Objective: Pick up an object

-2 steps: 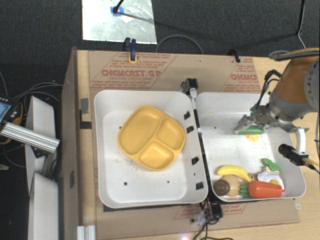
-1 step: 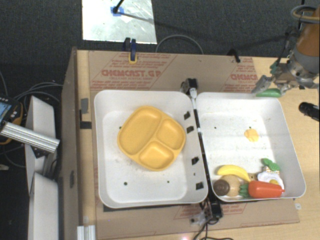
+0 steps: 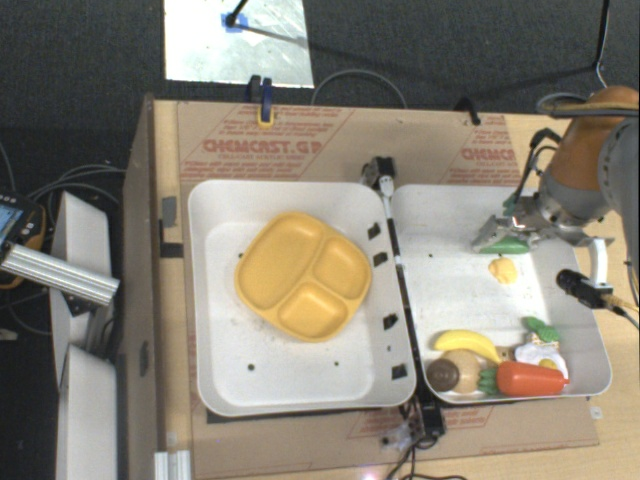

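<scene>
I see a yellow tray (image 3: 303,276) lying in the left bin (image 3: 215,298). In the right bin (image 3: 440,278), the tool (image 3: 503,236) hangs with its fingers spread wide, gripping nothing, just above a small yellow piece (image 3: 503,269). A banana (image 3: 466,343), kiwi (image 3: 443,373) and carrot (image 3: 528,378) crowd the near edge.
</scene>
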Robot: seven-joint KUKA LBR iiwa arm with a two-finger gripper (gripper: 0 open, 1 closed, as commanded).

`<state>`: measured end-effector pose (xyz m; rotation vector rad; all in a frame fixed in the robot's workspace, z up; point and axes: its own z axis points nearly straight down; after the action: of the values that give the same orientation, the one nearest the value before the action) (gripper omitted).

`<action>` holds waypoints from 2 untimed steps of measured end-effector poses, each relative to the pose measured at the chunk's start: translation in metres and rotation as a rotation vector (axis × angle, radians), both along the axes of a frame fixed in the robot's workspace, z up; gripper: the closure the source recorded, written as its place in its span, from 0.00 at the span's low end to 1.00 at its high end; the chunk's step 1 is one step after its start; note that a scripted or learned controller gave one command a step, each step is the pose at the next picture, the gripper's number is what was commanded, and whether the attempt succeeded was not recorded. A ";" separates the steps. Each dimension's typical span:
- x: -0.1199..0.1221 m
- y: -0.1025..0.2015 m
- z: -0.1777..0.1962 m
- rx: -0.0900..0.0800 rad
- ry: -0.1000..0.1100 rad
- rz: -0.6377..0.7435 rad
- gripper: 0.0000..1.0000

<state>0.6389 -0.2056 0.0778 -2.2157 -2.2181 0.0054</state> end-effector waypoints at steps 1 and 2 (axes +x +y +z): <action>0.005 -0.001 0.019 -0.005 -0.014 0.005 1.00; 0.032 0.058 0.010 0.000 -0.011 0.009 1.00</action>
<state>0.6708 -0.1477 0.0881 -2.2118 -2.2337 -0.0066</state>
